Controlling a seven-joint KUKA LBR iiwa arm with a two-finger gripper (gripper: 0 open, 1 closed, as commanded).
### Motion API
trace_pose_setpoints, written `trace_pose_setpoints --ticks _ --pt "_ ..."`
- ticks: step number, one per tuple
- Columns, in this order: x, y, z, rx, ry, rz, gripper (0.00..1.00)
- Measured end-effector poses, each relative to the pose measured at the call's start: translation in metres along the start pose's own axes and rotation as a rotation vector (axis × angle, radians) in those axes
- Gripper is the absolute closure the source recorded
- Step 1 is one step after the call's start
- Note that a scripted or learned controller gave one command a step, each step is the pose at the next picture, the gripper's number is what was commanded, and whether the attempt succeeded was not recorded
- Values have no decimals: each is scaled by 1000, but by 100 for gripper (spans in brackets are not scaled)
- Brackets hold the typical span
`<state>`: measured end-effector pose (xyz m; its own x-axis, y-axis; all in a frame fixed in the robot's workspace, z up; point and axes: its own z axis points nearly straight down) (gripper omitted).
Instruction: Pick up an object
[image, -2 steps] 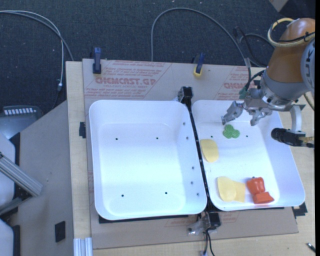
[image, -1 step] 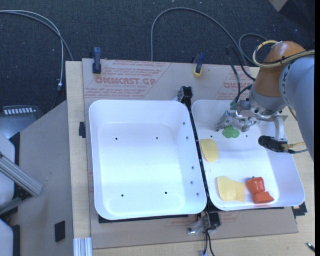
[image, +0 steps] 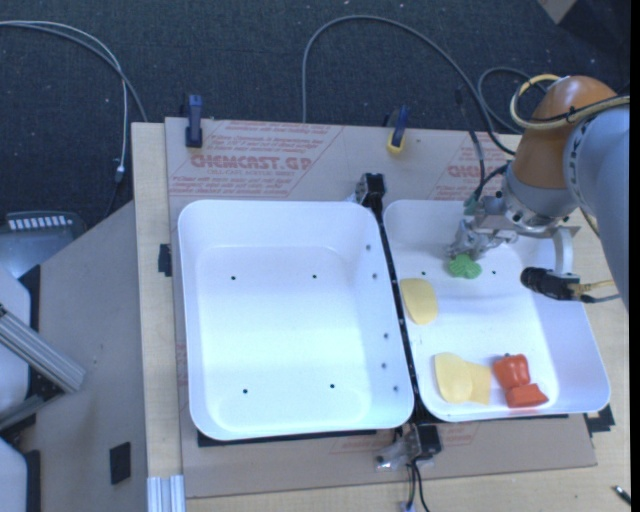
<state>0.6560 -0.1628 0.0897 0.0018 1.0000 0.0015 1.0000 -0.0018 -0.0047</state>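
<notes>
My gripper (image: 468, 244) hangs over the back part of the right bin (image: 575, 340), reaching in from the right below the orange band of the arm. Directly under its tip, a small green object (image: 463, 267) rests on the bin floor; I cannot see whether the gripper touches it. A pale yellow piece (image: 419, 300) lies by the bin's left wall. A second yellow piece (image: 460, 380) and a red-orange object (image: 518, 381) sit side by side near the front edge.
The left bin (image: 200, 300) stands beside the right one, their rims meeting at a black clamp (image: 372, 187). A black fitting with a cable (image: 548, 282) juts from the arm over the right bin. Blue and yellow clamps hold the board at the back.
</notes>
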Motion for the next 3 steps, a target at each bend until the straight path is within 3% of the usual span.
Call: trace_pose_setpoints --ticks 1,2,3 --pt "45 -15 -156 -15 -2 -5 100" --pt "120 -34 -141 -1 0 -7 100" --pt "191 -39 -101 1 -1 -6 100"
